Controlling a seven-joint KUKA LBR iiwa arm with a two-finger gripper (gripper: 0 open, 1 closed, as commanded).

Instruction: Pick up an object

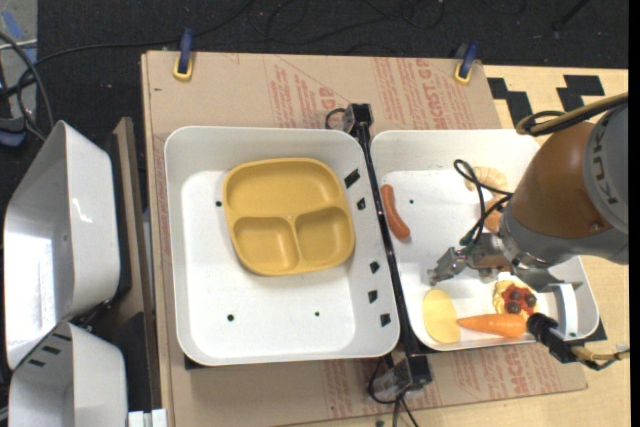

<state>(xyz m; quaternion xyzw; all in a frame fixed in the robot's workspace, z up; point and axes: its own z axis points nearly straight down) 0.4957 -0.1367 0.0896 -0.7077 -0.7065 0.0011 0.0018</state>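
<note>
The hand [452, 265] hung low over the right bin [420, 160], its metal tips pointing toward the bin's left; whether it was clenched or released could not be told, and nothing showed in its grasp. Just below it lay a pale yellow disc [439, 315], touched at its right by a carrot [492, 323] whose long axis ran left to right. A sausage [396, 213] lay up and left of the hand, running lengthwise up the bin. The left bin [190, 245] held a yellow divided plate [288, 216]. The cardboard on the table [300, 85] bore red print, mirrored and unreadable.
</note>
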